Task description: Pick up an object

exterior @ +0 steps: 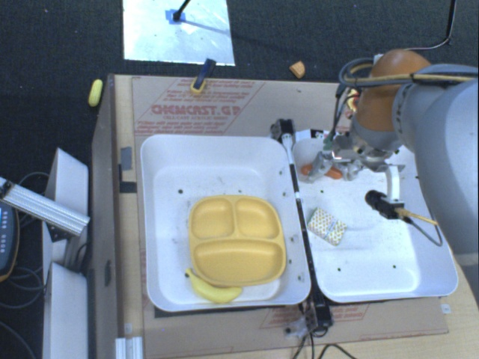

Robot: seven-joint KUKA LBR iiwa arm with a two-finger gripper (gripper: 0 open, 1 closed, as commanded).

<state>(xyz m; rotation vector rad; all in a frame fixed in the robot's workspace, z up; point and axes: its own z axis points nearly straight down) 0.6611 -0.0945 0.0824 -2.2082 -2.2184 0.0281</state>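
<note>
Nearest in the camera view, a banana (pixel 215 292) lies along the near wall of the left bin (pixel 161 200), tucked partly under the front edge of a yellow divided plate (pixel 236 239) that sits flat in the middle of that bin with its three compartments facing up. Across the shared rim, in the right bin (pixel 389 275), a small speckled packet (pixel 327 225) lies tilted near the left wall, well apart from everything else there. Farther back, in that bin's far left corner, an orange object (pixel 308 170) rests on the floor, poking out to either side of the gripper (pixel 334 164), which is lowered directly over it. Whether the gripper is released or clenched on the orange object cannot be told from this angle. The grey arm (pixel 434 126) reaches in from the right, its orange band (pixel 389 88) above the wrist. Both bins stand on a brown-sheeted worktop (pixel 194 111) with a blue-and-yellow clamp (pixel 200 77) at its far edge. Beyond it, on the dark floor, lie a yellow piece (pixel 95 92) and a small tan piece (pixel 297 69).
</note>
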